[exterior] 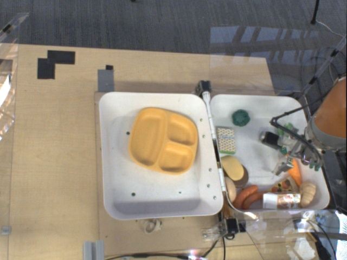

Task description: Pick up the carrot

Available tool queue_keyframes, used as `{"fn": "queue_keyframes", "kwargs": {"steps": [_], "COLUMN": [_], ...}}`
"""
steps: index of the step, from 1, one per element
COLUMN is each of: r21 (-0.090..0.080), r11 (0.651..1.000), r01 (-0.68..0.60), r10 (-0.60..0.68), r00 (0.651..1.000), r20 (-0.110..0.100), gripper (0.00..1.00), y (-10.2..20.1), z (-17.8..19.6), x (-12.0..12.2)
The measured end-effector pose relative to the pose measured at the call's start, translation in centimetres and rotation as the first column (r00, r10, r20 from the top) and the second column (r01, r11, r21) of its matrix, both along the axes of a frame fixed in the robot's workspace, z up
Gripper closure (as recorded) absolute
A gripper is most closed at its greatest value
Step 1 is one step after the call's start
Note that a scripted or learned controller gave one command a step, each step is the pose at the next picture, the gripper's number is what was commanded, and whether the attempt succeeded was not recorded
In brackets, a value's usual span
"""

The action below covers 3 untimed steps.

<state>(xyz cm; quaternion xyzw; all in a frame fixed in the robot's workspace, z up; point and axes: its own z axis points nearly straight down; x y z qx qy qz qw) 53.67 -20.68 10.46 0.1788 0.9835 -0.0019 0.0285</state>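
Observation:
The carrot (296, 174) is a small orange piece lying near the right wall of the right bin (255, 104). Part of it is covered by the gripper. The gripper (286, 160) reaches in from the right and hangs just above and to the left of the carrot, very close to it. Nothing I can see tells me whether it touches the carrot. The arm's orange band (332, 115) is at the right edge.
The right bin also holds a green item (241, 117), a patterned packet (226, 140), a pale round food (233, 168), a red sausage (248, 196), a small bottle (281, 200) and a beige piece (308, 194). A yellow divided plate (162, 140) lies in the left bin (116, 199).

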Motion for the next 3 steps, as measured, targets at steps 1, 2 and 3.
{"fn": "queue_keyframes", "kwargs": {"steps": [1,2,3], "r21": [0.014,0.013,0.017], "r11": [0.984,0.985,0.904], "r01": [0.18,0.172,0.428], "r10": [-0.18,-0.172,-0.427], "r00": [0.983,0.985,0.903], "r20": [-0.034,-0.023,-0.046], "gripper": [0.0,1.0,1.0], "y": [0.2,0.3,5.7], "z": [-1.4,0.0,4.6], "x": [-2.3,-1.8,-4.4]}}
